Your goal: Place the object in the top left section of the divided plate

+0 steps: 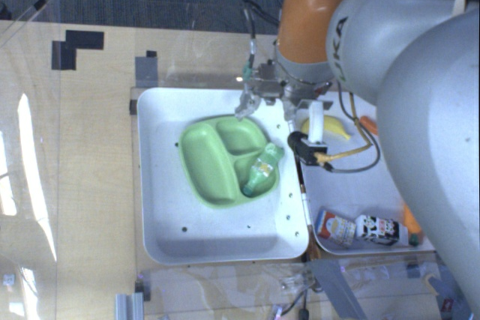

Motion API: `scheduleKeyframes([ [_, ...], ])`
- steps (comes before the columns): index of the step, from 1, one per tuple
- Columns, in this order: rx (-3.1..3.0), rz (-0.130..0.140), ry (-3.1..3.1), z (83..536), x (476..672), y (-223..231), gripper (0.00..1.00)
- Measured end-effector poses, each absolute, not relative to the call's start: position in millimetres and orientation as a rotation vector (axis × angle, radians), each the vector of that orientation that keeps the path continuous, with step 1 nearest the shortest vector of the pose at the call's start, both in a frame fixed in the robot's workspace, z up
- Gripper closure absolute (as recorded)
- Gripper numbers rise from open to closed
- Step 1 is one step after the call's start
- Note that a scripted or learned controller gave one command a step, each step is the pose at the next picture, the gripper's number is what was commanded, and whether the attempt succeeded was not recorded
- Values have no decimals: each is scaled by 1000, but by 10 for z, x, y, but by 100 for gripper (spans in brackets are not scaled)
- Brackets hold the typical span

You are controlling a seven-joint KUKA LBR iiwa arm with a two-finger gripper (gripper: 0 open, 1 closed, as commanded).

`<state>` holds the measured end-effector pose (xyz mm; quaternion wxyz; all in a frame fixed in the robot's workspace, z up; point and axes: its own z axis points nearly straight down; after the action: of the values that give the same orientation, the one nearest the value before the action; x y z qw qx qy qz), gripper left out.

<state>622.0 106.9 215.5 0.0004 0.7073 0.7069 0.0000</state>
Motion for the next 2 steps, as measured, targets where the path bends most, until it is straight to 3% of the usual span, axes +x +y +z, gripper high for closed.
scheduleKeyframes([
  [1, 2214, 7, 2224, 1209, 6707, 1343, 0],
  [2, 2153, 3, 2285, 1523, 6699, 1211, 0],
])
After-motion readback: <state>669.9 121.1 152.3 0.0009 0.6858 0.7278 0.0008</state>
